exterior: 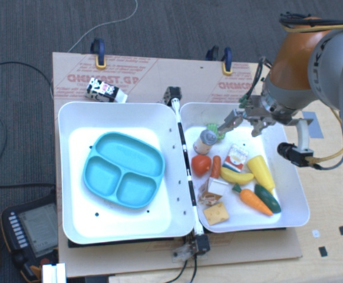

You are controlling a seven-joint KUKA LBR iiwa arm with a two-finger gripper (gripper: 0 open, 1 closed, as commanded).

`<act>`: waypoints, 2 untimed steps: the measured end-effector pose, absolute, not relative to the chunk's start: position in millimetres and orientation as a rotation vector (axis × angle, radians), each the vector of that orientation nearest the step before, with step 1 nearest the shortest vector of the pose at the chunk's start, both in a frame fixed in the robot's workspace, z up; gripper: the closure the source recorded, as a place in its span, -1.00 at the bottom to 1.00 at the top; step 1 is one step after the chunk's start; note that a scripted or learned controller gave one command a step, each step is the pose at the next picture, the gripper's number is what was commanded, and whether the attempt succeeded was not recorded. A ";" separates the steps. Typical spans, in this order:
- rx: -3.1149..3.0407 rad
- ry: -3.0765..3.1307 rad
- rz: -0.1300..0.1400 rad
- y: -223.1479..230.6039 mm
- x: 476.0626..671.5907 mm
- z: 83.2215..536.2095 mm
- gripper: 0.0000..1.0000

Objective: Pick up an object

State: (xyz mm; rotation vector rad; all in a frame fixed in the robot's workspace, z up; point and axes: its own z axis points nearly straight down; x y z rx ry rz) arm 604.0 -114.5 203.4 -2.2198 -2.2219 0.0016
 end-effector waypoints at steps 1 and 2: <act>-2.228 -2.232 -0.010 -127.0 583.4 99.9 -1.00; -2.234 -2.233 -0.008 -129.0 583.8 110.2 1.00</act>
